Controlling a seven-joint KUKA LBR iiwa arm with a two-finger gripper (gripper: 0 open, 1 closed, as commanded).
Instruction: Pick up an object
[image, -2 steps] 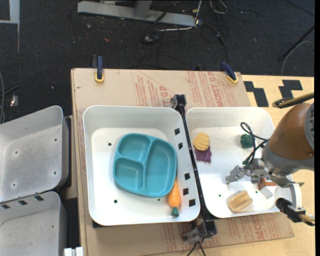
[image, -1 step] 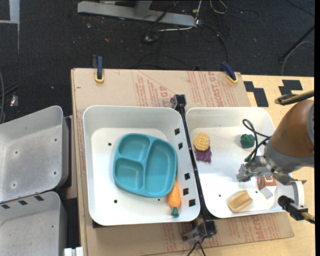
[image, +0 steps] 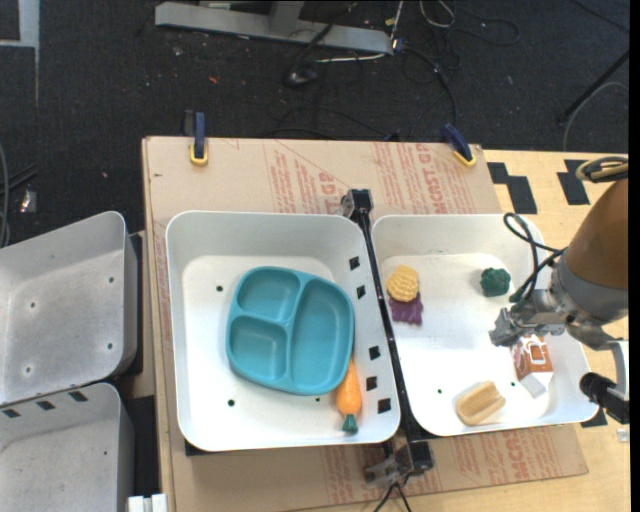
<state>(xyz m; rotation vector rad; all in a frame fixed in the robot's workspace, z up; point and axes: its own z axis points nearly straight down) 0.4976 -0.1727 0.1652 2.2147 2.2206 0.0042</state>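
Cardboard-topped bench (image: 300, 170) w/ two white bins (image: 200, 330), dark cabled floor (image: 90, 90).

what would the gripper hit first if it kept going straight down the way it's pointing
Most likely the small orange-and-white item lying on the right bin's floor, just under the gripper. Depth is hard to judge from this slanted view, so it could land on bare bin floor beside it.

Teal plate (image: 290, 330), orange carrot (image: 348, 393), yellow corn (image: 403, 282), purple piece (image: 408, 310), green lump (image: 494, 281), tan bread (image: 480, 402).
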